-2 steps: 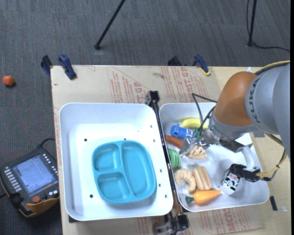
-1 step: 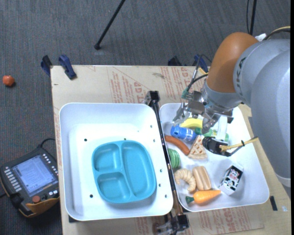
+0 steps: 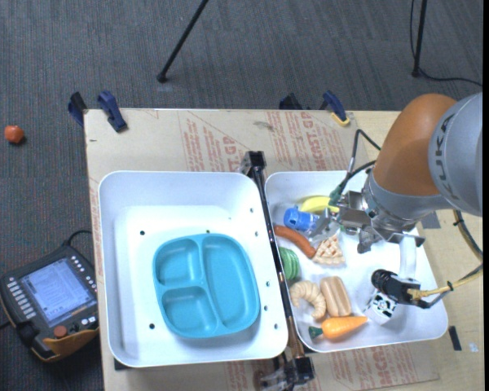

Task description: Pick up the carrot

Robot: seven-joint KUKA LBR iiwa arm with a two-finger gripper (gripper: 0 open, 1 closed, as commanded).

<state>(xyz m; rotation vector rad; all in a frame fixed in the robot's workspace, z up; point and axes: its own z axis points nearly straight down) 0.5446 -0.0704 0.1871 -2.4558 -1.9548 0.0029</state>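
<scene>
- Camera view: arm [image 3: 428, 157] reaches in from the right over the right bin [image 3: 436, 320].
- gripper [image 3: 348, 222] low in the right bin's upper middle, just above the waffle piece [image 3: 329, 252]; can't tell its state.
- carrot [image 3: 341, 327] lies at the right bin's front edge, leafy end left, untouched, well apart from the gripper.
- Just behind the carrot: hot dog [image 3: 336, 295] and croissant [image 3: 307, 295].
- Also in the right bin: sausage [image 3: 294, 240], blue toy [image 3: 298, 217], banana [image 3: 317, 204], green item [image 3: 288, 263], black-and-white carton [image 3: 385, 301].
- Left bin [image 3: 122, 202] holds a blue divided plate [image 3: 205, 284].
- Teach pendant [image 3: 50, 300] on the floor at left.
</scene>
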